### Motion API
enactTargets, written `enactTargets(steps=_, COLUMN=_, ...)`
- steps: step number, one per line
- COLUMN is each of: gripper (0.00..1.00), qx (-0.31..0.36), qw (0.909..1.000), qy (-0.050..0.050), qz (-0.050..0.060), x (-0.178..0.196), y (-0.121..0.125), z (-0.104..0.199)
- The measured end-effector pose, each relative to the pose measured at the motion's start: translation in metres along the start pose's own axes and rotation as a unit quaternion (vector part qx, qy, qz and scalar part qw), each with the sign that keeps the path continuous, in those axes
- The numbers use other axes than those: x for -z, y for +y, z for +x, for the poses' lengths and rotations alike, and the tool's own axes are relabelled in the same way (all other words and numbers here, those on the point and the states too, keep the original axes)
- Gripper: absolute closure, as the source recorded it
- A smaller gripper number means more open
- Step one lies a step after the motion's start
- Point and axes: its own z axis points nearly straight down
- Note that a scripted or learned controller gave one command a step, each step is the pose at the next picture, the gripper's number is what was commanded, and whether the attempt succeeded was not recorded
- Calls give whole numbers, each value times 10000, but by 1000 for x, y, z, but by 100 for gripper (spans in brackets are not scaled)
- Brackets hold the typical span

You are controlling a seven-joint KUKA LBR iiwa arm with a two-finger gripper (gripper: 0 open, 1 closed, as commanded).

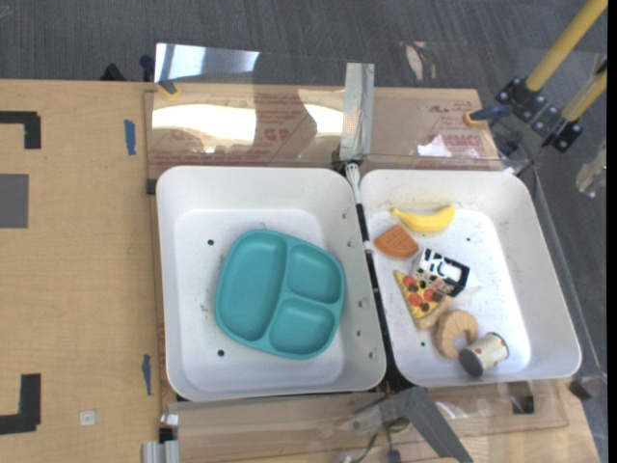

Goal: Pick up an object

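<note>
Brown cardboard covers the worktop (pixel 77 258) on the left, with black tape marks near its edge; just beside it sits the left bin (pixel 183 201), white and shallow, and in it lies a teal divided plate (pixel 280 294) with three compartments, tilted a little; the right bin (pixel 521 258) touches the left one along a dark seam; near its back wall rests a yellow banana (pixel 425 219), with an orange cracker (pixel 396 242) just in front of it; a black-and-white patterned piece (pixel 445 271) lies near the middle, touching a pizza slice (pixel 420 297); in front of that sits a tan doughnut (pixel 455 331), and a small white cup (pixel 483 351) with a grey end lies on its side against it; the claw's state cannot be told.
</note>
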Motion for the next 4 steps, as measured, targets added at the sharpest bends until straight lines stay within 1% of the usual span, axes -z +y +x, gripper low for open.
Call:
enactTargets(steps=1, gripper=100, qx=-1649, qw=9863, qy=15, qz=7, x=58, y=-7, z=9)
enactTargets(steps=2, gripper=100, qx=-3967, qw=9179, qy=64, qz=38, x=11, y=-14, z=25)
enactTargets(steps=3, gripper=100, qx=-6132, qw=7899, qy=42, qz=46, x=27, y=-29, z=52)
enactTargets(steps=4, gripper=100, qx=-6616, qw=7497, qy=74, qz=86, x=-114, y=-15, z=88)
